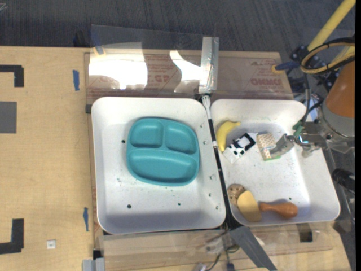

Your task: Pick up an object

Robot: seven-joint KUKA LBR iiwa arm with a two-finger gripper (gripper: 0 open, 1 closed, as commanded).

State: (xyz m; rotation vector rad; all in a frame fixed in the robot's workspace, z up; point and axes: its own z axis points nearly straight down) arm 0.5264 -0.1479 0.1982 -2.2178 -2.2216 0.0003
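Observation:
In the right bin (pixel 316 179), my gripper (pixel 284 144) reaches in from the right, low over the floor in the upper middle. Its tip touches or overlaps the right side of a small grey block with a green underside (pixel 265 145). To the left of that block lies a black-and-white patterned piece (pixel 241 144), with a yellow banana (pixel 225 133) beside it against the bin's left wall. A wooden tool with a round pale head and an orange-brown handle (pixel 265 208) rests along the near wall. Just above its head sits a small speckled round thing (pixel 234 191).
The left bin (pixel 107 151) holds a teal divided plate (pixel 163 151) in its middle. A clear plastic sheet and a metal strip (pixel 208 66) stand behind the bins. Yellow and black cables (pixel 324 55) hang at the upper right near the arm's orange band (pixel 344 97).

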